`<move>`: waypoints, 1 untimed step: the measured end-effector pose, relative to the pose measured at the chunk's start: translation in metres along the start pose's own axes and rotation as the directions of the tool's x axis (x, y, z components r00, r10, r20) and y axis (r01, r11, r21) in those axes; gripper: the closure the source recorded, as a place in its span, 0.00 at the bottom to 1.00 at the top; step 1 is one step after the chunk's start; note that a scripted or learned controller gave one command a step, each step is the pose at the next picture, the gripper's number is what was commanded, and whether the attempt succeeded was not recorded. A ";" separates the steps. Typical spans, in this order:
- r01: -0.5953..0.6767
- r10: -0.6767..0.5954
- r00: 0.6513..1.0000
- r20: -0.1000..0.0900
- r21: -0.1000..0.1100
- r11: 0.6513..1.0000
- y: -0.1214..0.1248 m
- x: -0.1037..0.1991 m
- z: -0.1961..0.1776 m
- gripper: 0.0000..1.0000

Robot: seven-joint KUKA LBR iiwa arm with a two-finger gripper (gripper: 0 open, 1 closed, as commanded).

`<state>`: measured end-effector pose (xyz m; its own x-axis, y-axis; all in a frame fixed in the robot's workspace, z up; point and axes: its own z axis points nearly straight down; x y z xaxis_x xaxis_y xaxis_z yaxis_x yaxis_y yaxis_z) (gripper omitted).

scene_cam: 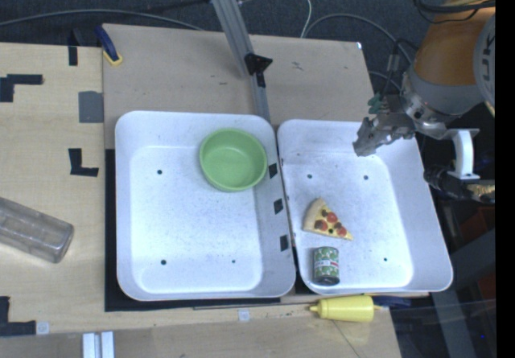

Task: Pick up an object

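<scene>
While the grey arm [451, 51] with its orange band enters from the right edge of the camera view, its gripper [372, 137] hangs over the upper right part of the right bin [402, 187], near that bin's far rim. Whether the end effector is apart or together cannot be told, since it appears only as a small dark shape at this angle; nothing is seen between its tips. Candidate objects in the right bin: a toy pizza slice [325, 220] lying flat near the bin's middle, and a small green can [326, 265] lying just below the slice, close to the near rim. Both sit well apart from the gripper, lower and to its left. The left bin [145, 220] holds a green bowl [233, 158], upright, in its upper right corner, close to the seam where the two bins meet. Outside the bins, a yellow squeeze bottle [348, 308] lies on its side on the bench just beyond the near rim of the right bin, a clear plastic cylinder [32, 229] lies on the bench at far left, and a grey metal pole [229, 10] slants from the top of the view down toward the seam between the bins
</scene>
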<state>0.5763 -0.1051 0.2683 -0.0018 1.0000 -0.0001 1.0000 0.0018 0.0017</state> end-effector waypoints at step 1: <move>0.005 -0.005 1.000 -0.001 0.003 1.000 0.016 0.061 0.010 1.00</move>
<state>0.5919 -0.0442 0.2588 -0.0071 1.0000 0.0012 1.0000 0.0071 -0.0015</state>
